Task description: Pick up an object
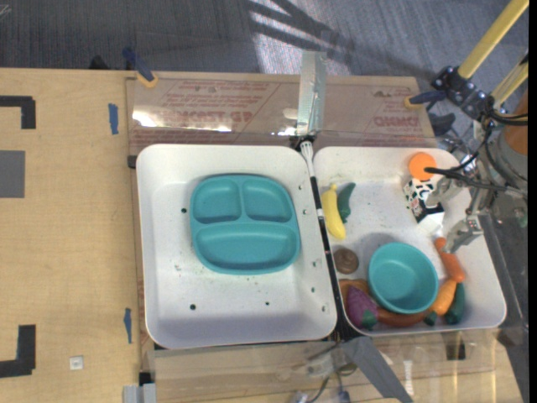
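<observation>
Carrots and other toy food crowd the right bin: a banana at its 9 o'clock edge, a teal bowl toward 6 o'clock, a cow-patterned toy and an orange ball near 1 o'clock. The hand hangs at about 3 o'clock, just above the upper carrot; whether it is spread or pressed together I cannot tell. A clean pick probably means dropping straight onto that carrot, clear of the bowl's rim.

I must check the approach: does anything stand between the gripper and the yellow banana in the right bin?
Nothing visible does. The gripper is at the right bin's far right; the banana lies by the left wall, bare floor between.
</observation>
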Controlling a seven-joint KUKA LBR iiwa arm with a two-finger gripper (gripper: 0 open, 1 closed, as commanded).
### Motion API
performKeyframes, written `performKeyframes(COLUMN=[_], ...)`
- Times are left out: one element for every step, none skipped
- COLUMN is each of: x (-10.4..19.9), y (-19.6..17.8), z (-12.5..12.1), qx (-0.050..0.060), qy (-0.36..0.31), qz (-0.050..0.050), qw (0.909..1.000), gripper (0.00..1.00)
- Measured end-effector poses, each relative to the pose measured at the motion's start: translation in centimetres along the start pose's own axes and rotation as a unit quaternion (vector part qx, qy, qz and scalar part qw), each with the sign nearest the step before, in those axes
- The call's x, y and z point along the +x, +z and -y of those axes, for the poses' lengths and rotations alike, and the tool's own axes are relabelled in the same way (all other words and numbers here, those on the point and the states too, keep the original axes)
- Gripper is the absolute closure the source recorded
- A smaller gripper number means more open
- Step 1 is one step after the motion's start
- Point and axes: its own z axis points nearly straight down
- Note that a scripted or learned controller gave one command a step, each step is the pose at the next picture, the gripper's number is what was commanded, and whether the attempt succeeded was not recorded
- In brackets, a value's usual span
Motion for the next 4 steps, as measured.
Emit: performKeyframes(x=[4.3,-2.6,-10.7,-11.1], y=[8.9,10.8,10.8,9.3], z=[1.5,2.6,2.4,2.5], qx=[0.001,-0.001,-0.003,0.0], qy=[-0.033,0.037,0.091,0.091], qz=[0.009,0.001,-0.005,0.005], qw=[0.9994,0.9993,0.9958,0.9958], gripper=[0.0,0.0,0.0,1.0])
